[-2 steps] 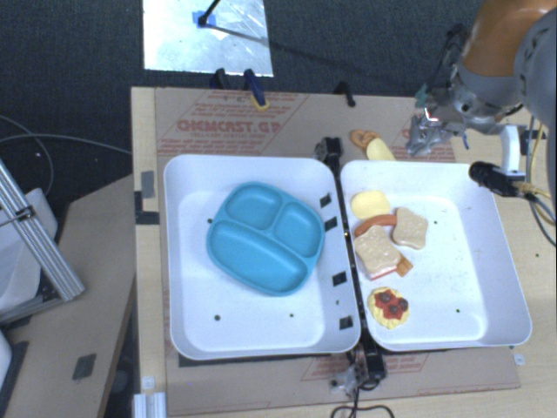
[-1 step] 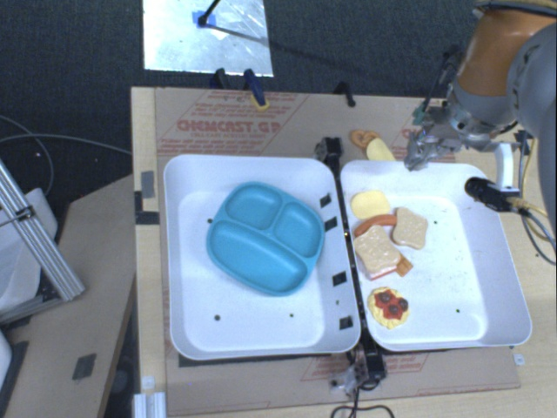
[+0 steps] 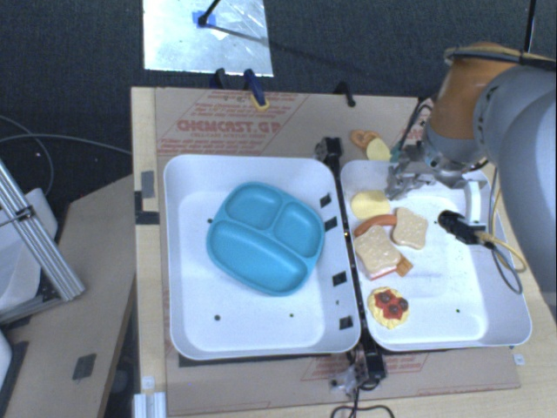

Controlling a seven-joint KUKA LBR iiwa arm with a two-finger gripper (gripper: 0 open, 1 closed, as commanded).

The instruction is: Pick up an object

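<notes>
Yellow wedge (image 3: 369, 204), the likeliest pick, lies in the right bin (image 3: 461, 316) near its far left corner, close to the wall shared with the left bin (image 3: 196, 320).

From the left: a blue divided plate (image 3: 265, 236) sits alone in the left bin. Just past the shared wall comes the wedge, with a red sausage (image 3: 375, 225) touching its near side and a sandwich (image 3: 377, 252) nearer the camera. A bread slice (image 3: 409, 229) lies to their right and a small pizza (image 3: 389, 307) nearer still.

The gripper (image 3: 403, 184) hangs just right of the wedge and slightly beyond it, so the wedge lies to its left and a little nearer. I cannot tell whether it is spread or closed.

The wedge's long axis runs roughly left to right. There is little room on its wall and sausage sides, more on the far side.
</notes>
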